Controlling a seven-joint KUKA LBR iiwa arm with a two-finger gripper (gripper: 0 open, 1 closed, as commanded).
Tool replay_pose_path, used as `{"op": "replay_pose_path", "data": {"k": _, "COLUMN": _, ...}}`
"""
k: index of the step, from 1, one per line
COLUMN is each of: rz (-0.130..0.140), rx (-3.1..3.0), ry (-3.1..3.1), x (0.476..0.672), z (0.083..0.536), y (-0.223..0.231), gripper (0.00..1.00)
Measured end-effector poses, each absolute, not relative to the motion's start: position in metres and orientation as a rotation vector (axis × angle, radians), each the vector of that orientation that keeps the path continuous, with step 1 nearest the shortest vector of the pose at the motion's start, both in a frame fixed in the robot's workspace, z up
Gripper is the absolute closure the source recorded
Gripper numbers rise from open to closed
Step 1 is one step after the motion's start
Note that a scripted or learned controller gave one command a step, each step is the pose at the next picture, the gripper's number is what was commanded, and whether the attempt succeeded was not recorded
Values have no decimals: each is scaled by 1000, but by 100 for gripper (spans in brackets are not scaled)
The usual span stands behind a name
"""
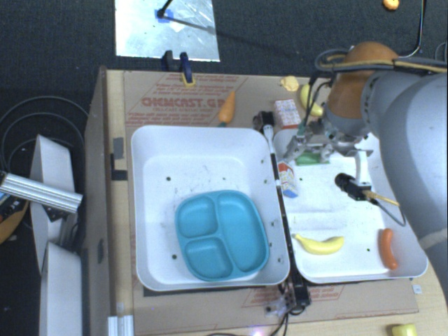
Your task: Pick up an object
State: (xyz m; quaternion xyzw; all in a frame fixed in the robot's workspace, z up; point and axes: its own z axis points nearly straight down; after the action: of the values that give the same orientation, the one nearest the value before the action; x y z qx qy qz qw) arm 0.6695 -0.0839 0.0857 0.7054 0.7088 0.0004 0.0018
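**Desk:** Where is the gripper right now?

**Operator:** I see the gripper (308, 148) at the upper left corner of the right bin (350, 215), low over the bin floor. The grey arm (402, 138) comes in from the right of the frame and covers that bin's upper right part.

**Desk:** Open or closed?

**Operator:** I can't tell from this angle (the wrist hardware crowds that spot). A small green object (309, 159) lies just below the gripper, touching it or very nearly. I can't say that it's gripped.

**Desk:** What else could be picked?

**Operator:** All of it is in the right bin. A white tube with red and blue marks (287, 179) lies against the left wall, just below and left of the gripper. A banana (320, 244) lies flat near the bottom edge, left of centre. An orange-red sausage (387, 248) lies at the lower right, well apart from the banana.

**Desk:** And the left bin?

**Operator:** The left bin (161, 159) holds a blue divided plate (221, 234) in its lower right part. Above the bins, on the cardboard (175, 93), I see a carrot (227, 108) and a small box (286, 110).
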Motion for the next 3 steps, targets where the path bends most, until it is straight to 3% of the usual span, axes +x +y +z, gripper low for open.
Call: {"op": "replay_pose_path", "data": {"k": 3, "rz": 1, "rx": 2213, "ry": 2224, "x": 669, "z": 86, "y": -84, "gripper": 0}}
